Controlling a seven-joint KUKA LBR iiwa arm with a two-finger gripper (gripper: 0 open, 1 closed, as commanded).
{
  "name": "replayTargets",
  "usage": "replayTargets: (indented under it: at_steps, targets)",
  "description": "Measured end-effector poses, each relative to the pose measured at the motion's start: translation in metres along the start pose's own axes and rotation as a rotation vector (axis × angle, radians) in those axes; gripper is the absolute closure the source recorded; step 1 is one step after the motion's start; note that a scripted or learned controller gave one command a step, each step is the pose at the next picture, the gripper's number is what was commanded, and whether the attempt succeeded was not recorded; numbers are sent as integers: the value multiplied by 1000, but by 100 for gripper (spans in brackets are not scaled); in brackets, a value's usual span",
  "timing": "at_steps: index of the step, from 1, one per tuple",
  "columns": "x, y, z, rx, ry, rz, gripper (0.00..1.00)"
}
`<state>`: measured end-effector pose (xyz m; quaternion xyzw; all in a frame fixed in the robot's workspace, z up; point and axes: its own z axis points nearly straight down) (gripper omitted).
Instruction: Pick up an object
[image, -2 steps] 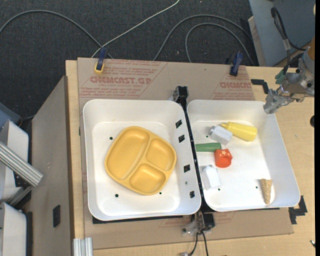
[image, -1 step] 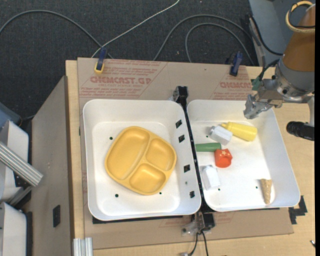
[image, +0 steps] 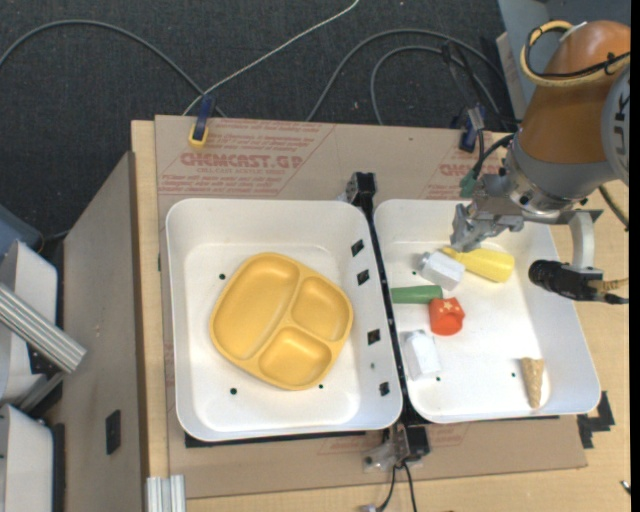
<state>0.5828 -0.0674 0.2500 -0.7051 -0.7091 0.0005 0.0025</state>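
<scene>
The end effector (image: 470, 238) hung right above the yellow toy (image: 487, 265) in the right bin (image: 575, 330), likely to grab it, but I could not tell its grip.

Below me sit 2 white bins: the left bin (image: 190, 300) holds a yellow divided plate (image: 282, 320), tilted slightly. A cardboard sheet (image: 300, 155) with red lettering lies under both bins. A blue clip (image: 202, 128) grips its far edge. Black cables (image: 150, 55) trail behind.
</scene>
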Motion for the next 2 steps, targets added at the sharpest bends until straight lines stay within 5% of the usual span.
replayTargets:
  at_steps: [2]
  targets:
    - [114,-18,15,0,0,-1,100]
